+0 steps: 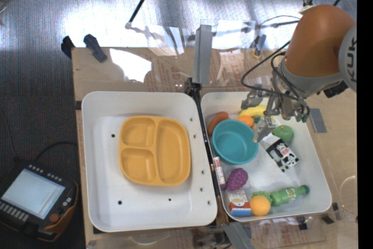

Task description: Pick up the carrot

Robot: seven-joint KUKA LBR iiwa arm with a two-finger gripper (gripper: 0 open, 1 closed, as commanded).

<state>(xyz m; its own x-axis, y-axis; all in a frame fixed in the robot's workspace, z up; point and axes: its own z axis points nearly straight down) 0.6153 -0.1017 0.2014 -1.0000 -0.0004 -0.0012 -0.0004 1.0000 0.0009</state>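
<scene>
Hovering low at the right bin's (324,183) far end, gripper (269,121) poised just beside the carrot (246,121) wedged against the teal bowl (234,141); finger opening impossible to tell.

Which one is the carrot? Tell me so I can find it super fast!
Look in the right white bin, the one full of toys. Find the teal bowl there, then look just past its upper right rim, beside the tool. The carrot is the small orange piece lying there, next to a yellow toy; the redder piece sits on the bowl's other side.
</scene>
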